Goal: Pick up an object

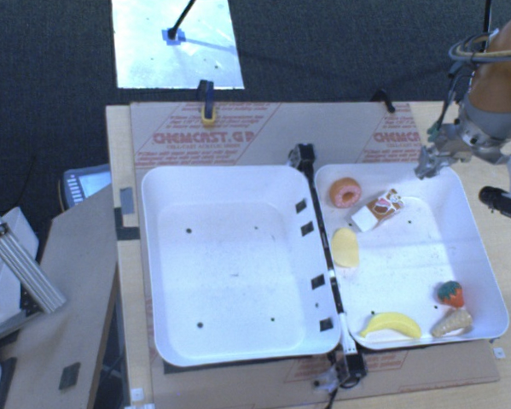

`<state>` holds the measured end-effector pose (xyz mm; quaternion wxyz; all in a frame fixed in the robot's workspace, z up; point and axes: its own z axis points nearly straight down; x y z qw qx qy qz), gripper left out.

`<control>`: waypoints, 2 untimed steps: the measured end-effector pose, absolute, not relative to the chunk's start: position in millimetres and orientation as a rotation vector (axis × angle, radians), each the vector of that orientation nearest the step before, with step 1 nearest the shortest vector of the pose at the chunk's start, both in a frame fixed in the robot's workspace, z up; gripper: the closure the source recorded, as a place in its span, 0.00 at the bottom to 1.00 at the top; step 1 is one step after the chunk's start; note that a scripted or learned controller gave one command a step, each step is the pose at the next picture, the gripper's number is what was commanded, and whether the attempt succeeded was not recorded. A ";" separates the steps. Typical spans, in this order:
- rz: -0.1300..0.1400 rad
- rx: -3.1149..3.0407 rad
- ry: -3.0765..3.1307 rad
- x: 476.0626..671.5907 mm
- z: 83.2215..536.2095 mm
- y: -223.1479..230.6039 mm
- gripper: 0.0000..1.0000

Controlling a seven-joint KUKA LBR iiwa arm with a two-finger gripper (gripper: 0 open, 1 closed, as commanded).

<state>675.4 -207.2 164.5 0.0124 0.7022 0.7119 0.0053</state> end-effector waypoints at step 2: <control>0.022 2.179 2.217 677.5 187.6 -207.7 1.00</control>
